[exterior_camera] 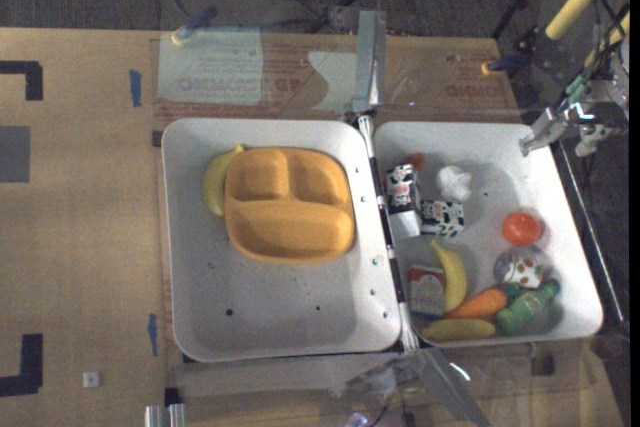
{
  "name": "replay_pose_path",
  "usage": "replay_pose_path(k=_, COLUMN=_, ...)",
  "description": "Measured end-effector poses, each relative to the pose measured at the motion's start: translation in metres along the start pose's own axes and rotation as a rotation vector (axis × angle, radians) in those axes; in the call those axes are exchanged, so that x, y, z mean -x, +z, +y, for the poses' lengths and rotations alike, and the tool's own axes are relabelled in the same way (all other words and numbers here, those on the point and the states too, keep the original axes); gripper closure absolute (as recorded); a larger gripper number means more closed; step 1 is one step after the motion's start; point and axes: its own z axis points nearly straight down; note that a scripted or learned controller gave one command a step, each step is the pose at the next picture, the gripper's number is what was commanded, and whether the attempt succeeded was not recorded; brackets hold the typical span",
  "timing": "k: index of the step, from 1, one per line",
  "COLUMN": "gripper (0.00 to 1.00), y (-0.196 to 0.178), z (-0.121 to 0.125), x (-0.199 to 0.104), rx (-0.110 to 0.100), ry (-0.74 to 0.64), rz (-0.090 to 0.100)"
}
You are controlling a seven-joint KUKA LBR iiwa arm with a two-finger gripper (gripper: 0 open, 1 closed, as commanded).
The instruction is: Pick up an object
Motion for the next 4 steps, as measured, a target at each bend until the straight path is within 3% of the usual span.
replay_pose_path(k=1, gripper=0.00, y=0.081, z=-0.098, x=-0.003, rx=0.000, ry=-0.133, rz=0.000)
replay_pose_path(k=2, gripper=0.00, y=0.028, z=-0.082, x=0.011, rx=0.005, ry=-0.260, rz=-0.004)
replay_pose_path(k=3, gripper=0.00, y=0.135, z=-0.092, x=-0.034, rx=0.001, ry=-0.703, rz=0.000)
replay_pose_path(k=4, gripper=0.00, y=0.162, z=-0.062, x=-0.090, rx=0.008, ry=-0.399, rz=-0.002)
